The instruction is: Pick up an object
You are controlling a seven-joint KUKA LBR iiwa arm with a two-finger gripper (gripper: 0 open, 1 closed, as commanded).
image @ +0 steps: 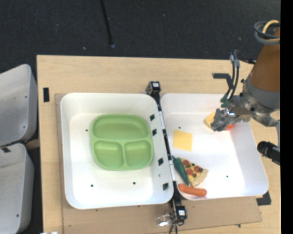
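Small yellow-and-orange piece (211,119) sitting at about 1 o'clock in the right bin (244,179), tucked right under the gripper (219,123). Looks like the target, though mostly covered. Gripper down on top of it, touching or nearly so; can't tell whether it's got anything clamped. So pickup not done yet as far as visible: piece apparently on the bin floor, lift left to do. Too hidden to call its long axis or which way it points. Further out: yellow cheese slice (182,140) near bin centre, pizza slice (194,173) at 7 o'clock, sausage (192,191) below that. Green divided plate (121,141) over in the left bin (78,189).
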